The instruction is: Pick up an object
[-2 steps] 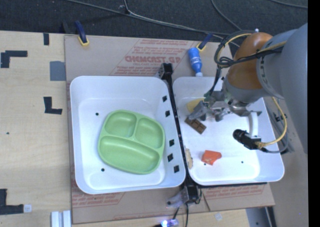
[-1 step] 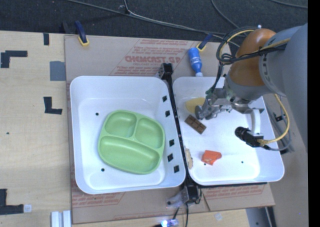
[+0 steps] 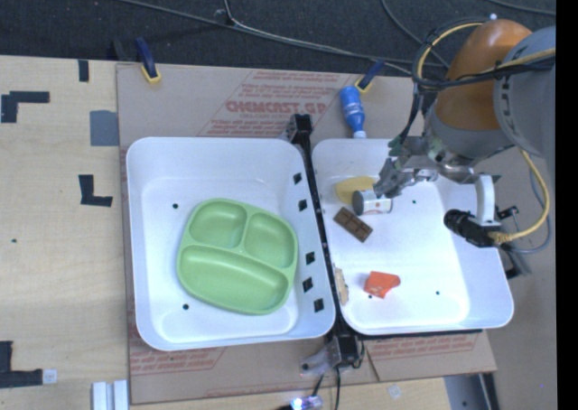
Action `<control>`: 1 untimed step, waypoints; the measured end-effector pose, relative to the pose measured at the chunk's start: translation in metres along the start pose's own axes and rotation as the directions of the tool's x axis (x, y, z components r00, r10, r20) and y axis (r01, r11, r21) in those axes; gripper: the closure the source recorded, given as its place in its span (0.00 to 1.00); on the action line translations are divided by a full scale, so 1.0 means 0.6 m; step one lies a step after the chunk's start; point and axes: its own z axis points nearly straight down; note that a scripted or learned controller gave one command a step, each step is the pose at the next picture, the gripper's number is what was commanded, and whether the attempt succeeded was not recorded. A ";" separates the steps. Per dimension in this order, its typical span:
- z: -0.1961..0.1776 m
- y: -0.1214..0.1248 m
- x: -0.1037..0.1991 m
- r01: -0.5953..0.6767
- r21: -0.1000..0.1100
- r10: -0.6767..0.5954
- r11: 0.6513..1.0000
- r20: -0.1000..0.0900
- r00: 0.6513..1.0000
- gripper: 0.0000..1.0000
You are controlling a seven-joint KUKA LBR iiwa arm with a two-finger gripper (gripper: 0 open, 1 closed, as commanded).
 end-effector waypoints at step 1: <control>-0.034 0.001 0.000 0.000 0.003 0.000 1.000 -0.001 1.000 1.00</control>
